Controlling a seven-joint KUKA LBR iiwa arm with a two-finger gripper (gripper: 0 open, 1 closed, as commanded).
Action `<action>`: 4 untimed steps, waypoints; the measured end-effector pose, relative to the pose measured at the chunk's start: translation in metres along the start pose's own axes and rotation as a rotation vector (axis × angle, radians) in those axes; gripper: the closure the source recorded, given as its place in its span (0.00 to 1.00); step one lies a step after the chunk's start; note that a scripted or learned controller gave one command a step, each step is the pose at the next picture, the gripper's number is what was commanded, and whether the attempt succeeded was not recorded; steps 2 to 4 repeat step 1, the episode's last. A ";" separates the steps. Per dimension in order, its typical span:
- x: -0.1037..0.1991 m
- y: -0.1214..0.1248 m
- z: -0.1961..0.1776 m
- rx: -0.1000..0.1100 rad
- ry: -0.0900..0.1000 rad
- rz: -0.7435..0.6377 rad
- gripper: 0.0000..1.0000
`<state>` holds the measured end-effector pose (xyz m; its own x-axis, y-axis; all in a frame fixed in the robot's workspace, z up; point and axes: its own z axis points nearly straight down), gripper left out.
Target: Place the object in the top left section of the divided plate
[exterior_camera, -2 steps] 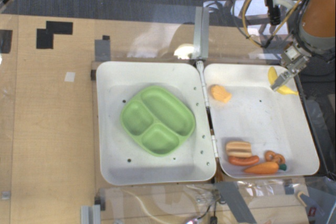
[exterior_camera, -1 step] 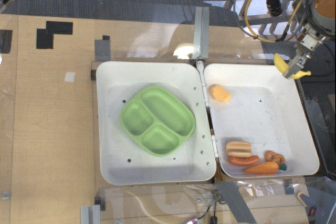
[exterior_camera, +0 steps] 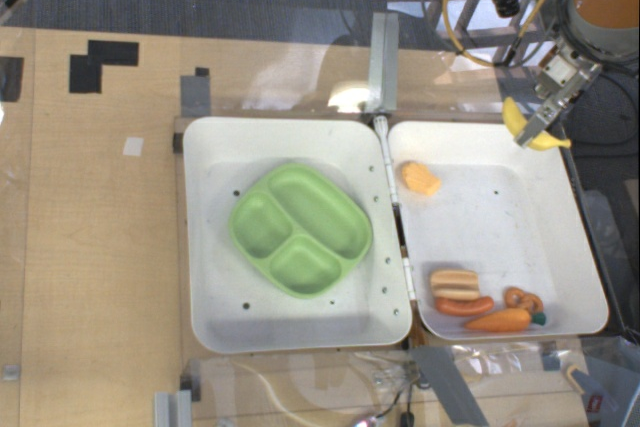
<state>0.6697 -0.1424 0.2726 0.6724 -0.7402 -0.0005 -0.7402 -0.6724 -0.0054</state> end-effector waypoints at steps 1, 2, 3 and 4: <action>0.031 0.027 0.010 -0.001 0.004 -0.427 1.00; 0.031 0.027 0.010 -0.001 0.004 -0.427 1.00; 0.031 0.027 0.010 -0.001 0.004 -0.427 1.00; 0.031 0.027 0.010 -0.001 0.004 -0.427 1.00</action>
